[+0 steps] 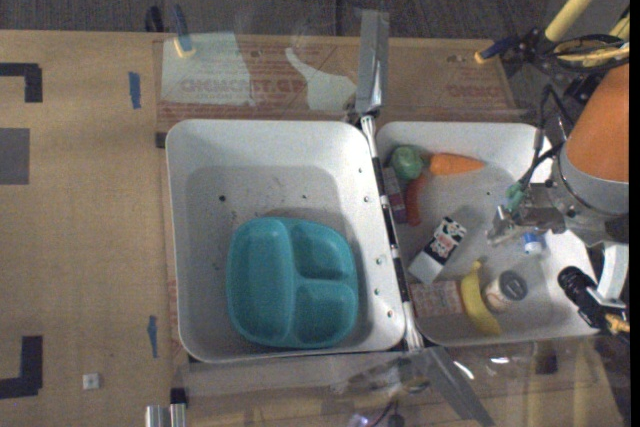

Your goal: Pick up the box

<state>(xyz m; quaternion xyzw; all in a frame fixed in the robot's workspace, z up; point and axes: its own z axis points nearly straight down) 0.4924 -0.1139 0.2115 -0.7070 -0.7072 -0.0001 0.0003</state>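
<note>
A small white box with black markings (443, 247) lies tilted in the right bin (520, 137), near that bin's left wall. A flat pinkish box (436, 298) rests just below it at the front left corner. My gripper (518, 218) hangs over the right half of the same bin, to the right of the white box and apart from it. The grey arm with its orange band (603, 135) reaches in from the right edge above the gripper.
In the right bin are also a green object (406, 161), an orange carrot (455, 164), a dark red item (411, 202), a yellow banana (479, 304) and a round-lidded jar (511, 287). A teal divided plate (292, 281) lies in the left bin (200, 165).
</note>
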